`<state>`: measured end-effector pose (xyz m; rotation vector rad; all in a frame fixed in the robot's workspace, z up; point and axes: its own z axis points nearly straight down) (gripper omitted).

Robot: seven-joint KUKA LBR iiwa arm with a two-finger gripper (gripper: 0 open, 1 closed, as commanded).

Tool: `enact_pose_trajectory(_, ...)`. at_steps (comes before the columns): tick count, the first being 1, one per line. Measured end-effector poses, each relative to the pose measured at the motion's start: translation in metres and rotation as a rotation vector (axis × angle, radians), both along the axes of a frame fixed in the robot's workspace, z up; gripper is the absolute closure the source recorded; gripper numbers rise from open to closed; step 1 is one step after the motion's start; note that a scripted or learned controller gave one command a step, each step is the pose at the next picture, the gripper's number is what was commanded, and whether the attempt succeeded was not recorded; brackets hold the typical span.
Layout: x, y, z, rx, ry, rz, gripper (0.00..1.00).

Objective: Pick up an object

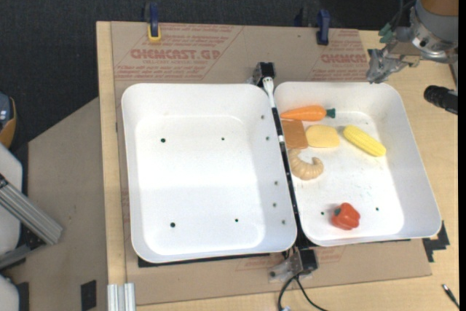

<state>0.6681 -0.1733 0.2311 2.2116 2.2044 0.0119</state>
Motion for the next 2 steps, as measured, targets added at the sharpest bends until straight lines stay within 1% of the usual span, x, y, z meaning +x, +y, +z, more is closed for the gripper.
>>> enact_pose_trajectory(1,-0.001,-0.055,0.056,0.001,0.009,-0.001,1.00)
enact_pose_trajectory(2,-0.001,0.019,0.023,0.012,0.022,0.010,1.00)
